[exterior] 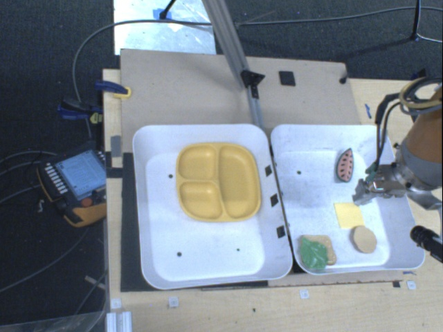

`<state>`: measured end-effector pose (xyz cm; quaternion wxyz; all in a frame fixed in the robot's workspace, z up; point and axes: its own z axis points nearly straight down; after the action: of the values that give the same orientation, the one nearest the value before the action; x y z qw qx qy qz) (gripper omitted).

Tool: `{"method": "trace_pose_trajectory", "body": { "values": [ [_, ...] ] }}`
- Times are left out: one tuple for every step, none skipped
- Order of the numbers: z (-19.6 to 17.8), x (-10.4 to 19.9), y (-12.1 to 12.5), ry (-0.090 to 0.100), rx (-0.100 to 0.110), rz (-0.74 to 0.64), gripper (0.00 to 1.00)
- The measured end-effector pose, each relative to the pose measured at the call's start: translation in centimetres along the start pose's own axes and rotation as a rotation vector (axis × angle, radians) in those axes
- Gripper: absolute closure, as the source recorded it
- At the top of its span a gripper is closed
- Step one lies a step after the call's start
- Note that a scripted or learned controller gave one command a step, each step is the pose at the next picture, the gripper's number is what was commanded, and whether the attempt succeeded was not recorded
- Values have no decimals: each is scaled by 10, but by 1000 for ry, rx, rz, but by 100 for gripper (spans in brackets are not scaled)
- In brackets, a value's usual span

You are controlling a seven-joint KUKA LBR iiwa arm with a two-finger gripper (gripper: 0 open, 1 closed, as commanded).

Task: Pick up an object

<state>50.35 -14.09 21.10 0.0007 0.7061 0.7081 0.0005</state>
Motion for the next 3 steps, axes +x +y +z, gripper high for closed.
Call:
{"method": "trace_pose_trajectory", "body": {
  "values": [
    [6, 55, 6, 1, 0, -5, 100],
    [12, 105, 4, 2, 1, -6, 100],
    [-2, 165, 8, 2, -1, -9, 100]
  ]
}}
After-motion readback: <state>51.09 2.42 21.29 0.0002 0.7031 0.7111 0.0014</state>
